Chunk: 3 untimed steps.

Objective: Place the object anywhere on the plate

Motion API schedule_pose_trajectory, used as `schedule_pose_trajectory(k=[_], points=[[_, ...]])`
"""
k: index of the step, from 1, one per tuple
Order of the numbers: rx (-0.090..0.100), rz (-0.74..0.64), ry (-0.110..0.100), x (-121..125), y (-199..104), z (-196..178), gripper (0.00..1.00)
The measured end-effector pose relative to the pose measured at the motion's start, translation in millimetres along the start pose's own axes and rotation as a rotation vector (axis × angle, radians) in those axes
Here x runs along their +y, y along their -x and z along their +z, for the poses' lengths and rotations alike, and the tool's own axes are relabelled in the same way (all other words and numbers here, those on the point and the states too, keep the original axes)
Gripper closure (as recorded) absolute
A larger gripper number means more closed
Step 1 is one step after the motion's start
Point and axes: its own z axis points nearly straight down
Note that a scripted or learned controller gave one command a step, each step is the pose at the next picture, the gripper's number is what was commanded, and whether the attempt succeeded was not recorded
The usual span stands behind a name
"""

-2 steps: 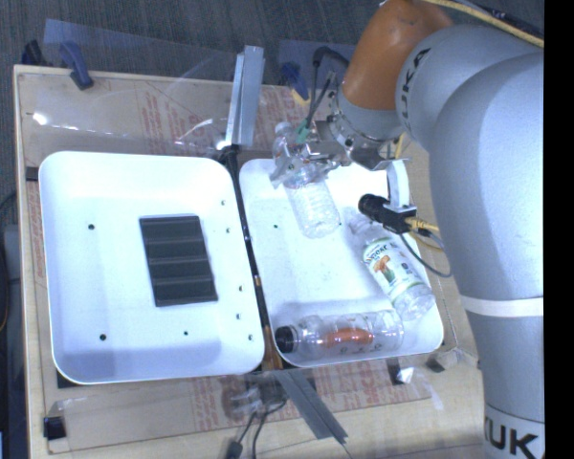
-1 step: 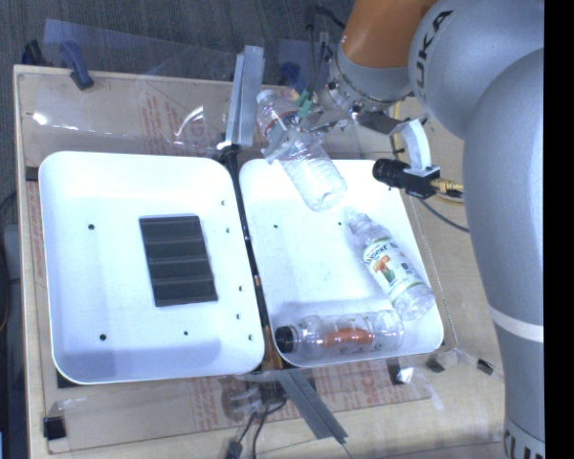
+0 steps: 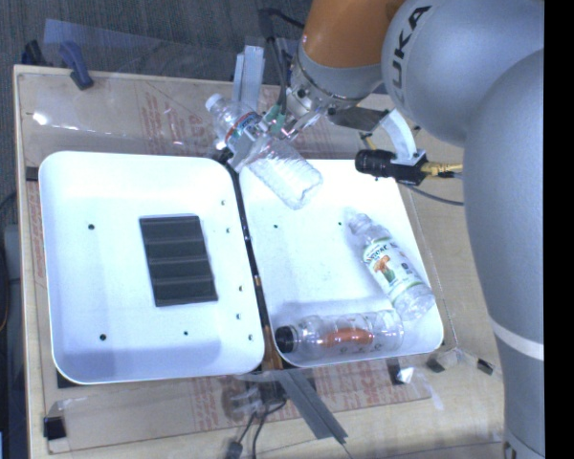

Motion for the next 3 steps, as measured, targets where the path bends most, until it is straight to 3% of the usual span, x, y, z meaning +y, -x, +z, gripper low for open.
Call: schedule_pose_trajectory(k=[1, 2, 3], points=[[-0.002, -0.011, 0.003, -35.6, -53.7, -27.2, 1.00], [-0.005, -0.372, 0.005, -33.6, -77.1, -61.4, 1.00], [-0.009, -0.374, 0.006, -32.9, -76.2, -72.1, 1.00]])
